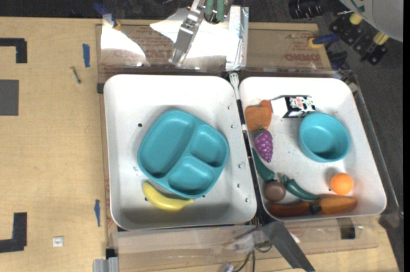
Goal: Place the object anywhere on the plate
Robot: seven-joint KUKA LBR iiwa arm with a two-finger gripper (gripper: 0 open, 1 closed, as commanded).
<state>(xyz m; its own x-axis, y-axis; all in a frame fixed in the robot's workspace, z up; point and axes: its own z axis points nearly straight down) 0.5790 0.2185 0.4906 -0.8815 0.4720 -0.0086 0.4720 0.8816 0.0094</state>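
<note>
A teal divided plate (182, 152) lies tilted in the left white bin (122, 104). It rests partly on a yellow banana (163, 199) that pokes out under its front edge. My gripper (208, 59) hangs above the far rim of the bins, behind the plate. It is open, with nothing between its fingers. In the right bin (365, 136) lie purple grapes (263, 144), an orange piece (259, 114), a small black-and-white carton (296, 104) and an orange ball (342, 184).
The right bin also holds a teal bowl (325, 136), a brown ball (275, 190), a teal utensil (291, 186) and a long orange-brown piece (317, 205) along its front wall. Crumpled white sheets (122, 43) lie behind the left bin.
</note>
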